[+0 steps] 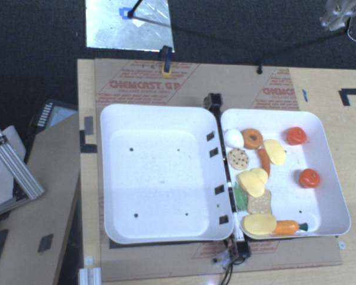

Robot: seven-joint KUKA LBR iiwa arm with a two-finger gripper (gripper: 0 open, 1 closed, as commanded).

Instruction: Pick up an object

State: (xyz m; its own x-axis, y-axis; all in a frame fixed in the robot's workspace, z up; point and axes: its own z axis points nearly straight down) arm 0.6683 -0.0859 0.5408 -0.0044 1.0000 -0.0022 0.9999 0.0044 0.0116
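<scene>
While tool (342, 8) hangs, toy food (253, 181) lies well apart.

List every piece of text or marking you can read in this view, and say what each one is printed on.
"CHEMCAST GP": red print on the brown sheet under the bins, behind the left bin.
The same red print repeats behind the right bin, near, slanted and too blurred to read with certainty.
Smaller red lines around both prints: too small to read.
Toy food in the right bin: no lettering visible.
</scene>
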